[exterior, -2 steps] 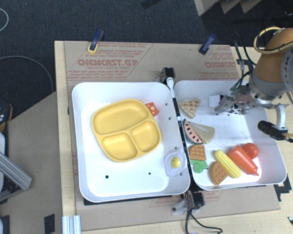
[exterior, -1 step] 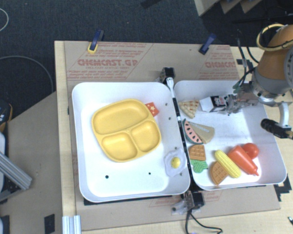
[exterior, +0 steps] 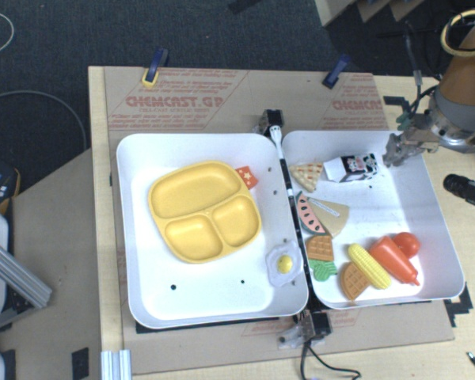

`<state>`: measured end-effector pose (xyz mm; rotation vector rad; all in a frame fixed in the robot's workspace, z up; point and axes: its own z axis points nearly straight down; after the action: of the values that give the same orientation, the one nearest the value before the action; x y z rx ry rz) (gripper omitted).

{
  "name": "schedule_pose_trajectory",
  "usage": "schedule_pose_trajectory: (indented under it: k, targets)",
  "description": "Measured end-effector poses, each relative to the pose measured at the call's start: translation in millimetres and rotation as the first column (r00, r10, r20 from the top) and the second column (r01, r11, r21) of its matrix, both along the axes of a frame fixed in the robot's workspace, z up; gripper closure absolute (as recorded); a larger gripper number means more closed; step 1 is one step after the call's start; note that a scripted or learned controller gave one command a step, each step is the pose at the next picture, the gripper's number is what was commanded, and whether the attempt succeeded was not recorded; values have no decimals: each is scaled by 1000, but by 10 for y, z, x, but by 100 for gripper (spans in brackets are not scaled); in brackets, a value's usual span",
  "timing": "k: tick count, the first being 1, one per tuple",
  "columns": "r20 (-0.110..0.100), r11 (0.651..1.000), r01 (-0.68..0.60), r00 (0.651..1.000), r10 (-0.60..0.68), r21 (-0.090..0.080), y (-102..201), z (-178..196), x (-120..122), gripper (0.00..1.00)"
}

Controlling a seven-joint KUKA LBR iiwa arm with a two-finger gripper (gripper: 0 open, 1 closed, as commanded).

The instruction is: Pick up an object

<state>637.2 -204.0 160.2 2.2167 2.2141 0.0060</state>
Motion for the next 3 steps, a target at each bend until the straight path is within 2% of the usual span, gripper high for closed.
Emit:
schedule_pose_trajectory:
  k: [1, 2, 3]
  targets:
    - [2, 1000, -3, 1000, 3, 0, 55, 629, 62, 100]
    - [-4, 1000, -2, 1000, 2, 1, 55, 655, 71, 100]
    - [-10, 1000, -5, 1000, 6, 6, 497, 736, -94, 100]
